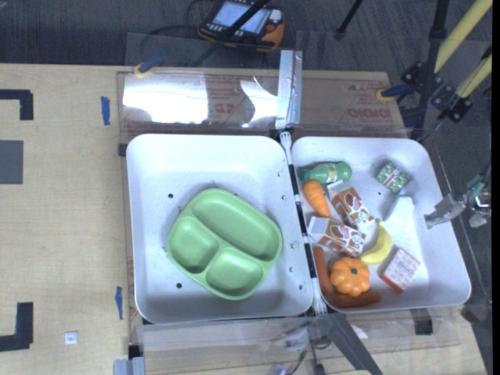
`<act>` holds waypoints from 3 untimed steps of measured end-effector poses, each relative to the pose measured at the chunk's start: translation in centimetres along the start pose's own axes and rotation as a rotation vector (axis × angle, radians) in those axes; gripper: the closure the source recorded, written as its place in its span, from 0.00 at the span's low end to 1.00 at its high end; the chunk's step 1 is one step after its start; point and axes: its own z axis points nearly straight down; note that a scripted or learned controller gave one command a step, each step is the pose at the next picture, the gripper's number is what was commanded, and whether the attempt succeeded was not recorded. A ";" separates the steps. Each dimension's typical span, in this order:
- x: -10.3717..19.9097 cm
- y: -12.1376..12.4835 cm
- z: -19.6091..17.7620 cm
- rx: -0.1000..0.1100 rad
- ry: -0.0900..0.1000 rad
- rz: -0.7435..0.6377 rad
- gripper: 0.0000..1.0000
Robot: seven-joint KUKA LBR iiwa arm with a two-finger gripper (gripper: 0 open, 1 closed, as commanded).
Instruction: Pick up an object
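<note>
The right bin (437, 287) holds several toy foods. A green bottle (326, 172) lies at its far left, with an orange carrot (316, 198) just below it. Two brown-and-white cartons (350, 207) (337, 234) lie in the middle, next to a yellow banana (380, 247). An orange pumpkin (349, 276) sits at the near side on a red sausage (322, 266). A small green box (392, 176) lies at the far right, and an orange-and-white box (401, 268) at the near right. My gripper (447, 209) hangs over the bin's right rim, apart from all the toys.
The left bin (148, 170) holds a green divided plate (225, 242). A metal divider (287, 92) and clear panels stand behind the bins. A handheld pendant (238, 20) lies on the floor beyond. Tripod legs and a yellow pole stand at the far right.
</note>
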 end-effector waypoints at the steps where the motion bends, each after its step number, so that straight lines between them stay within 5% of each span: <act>1: -0.2 7.7 14.9 -0.008 0.007 -0.306 0.00; 2: 3.0 10.2 15.9 -0.014 -0.008 -0.371 0.00; 3: 4.6 3.3 15.8 -0.015 -0.010 -0.456 0.00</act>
